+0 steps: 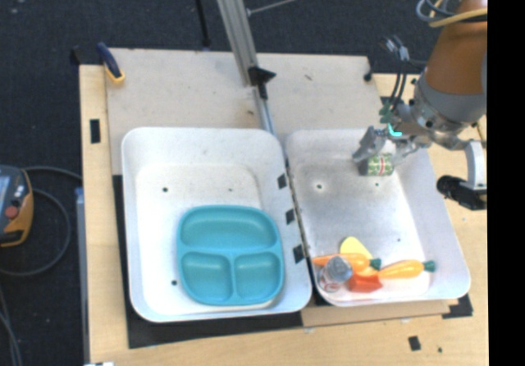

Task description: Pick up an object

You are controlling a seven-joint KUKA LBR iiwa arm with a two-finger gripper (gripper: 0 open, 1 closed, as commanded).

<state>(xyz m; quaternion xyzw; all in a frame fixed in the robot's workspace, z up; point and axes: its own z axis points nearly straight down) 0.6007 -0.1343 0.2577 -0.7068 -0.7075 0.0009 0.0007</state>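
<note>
Teal divided plate (230, 255) lay in left bin (143, 151) | small green-labelled can (381, 165) sat between gripper (376, 154) fingers over right bin (410, 200) upper area, gripper clamped on it | can's long axis ran roughly left-right | arm (455, 61) reached in from right, wrist angled down-left | toy pile (361, 267) lay at near edge.

Pincer (376, 151) sits over the right bin (426, 200) with a small green can (381, 165) clamped in it; teal tray (230, 254) fills the left bin (148, 192).
</note>
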